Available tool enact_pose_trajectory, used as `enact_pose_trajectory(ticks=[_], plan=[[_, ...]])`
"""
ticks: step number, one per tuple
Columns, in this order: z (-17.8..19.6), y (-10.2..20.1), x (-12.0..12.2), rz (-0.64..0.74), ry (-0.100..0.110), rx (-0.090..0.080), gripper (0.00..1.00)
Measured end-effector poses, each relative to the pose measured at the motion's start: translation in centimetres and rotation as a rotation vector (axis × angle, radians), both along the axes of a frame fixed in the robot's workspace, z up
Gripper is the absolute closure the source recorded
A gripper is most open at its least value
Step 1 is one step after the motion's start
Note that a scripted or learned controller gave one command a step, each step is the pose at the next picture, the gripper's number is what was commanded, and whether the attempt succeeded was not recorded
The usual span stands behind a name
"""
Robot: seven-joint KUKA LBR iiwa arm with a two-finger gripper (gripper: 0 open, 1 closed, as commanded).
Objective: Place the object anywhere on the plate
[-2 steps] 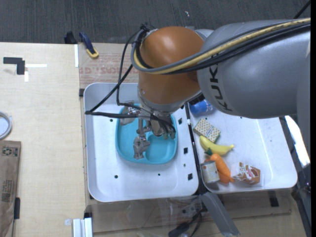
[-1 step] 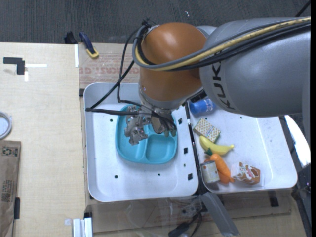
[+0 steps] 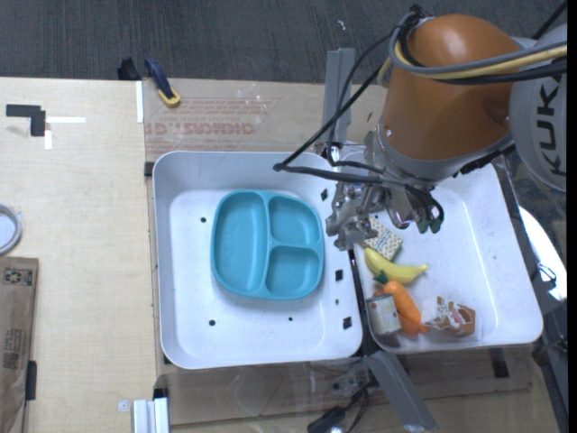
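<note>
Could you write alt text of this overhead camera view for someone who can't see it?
A grey and orange robot arm reaches over the right white bin, above a banana, carrot and small packets. The left bin holds a blue divided plate.

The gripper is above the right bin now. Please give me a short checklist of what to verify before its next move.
1. Plate in the left bin has free compartments: ok.
2. Objects available in the right bin, banana and carrot: ok.
3. Gripper positioned near the banana: ok.
4. An object held between the fingers: cannot tell.
5. Fingers open or shut: cannot tell.
</note>
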State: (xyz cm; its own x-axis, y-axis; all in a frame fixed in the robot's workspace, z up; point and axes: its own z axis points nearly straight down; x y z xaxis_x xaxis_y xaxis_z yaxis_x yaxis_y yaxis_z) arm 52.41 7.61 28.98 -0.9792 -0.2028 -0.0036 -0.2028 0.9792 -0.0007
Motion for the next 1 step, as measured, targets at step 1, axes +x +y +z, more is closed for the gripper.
enact_pose_trajectory(ticks=[1], plan=[[-3.29, 4.5, -3.61, 0.181, 0.003, 0.0, 1.0]])
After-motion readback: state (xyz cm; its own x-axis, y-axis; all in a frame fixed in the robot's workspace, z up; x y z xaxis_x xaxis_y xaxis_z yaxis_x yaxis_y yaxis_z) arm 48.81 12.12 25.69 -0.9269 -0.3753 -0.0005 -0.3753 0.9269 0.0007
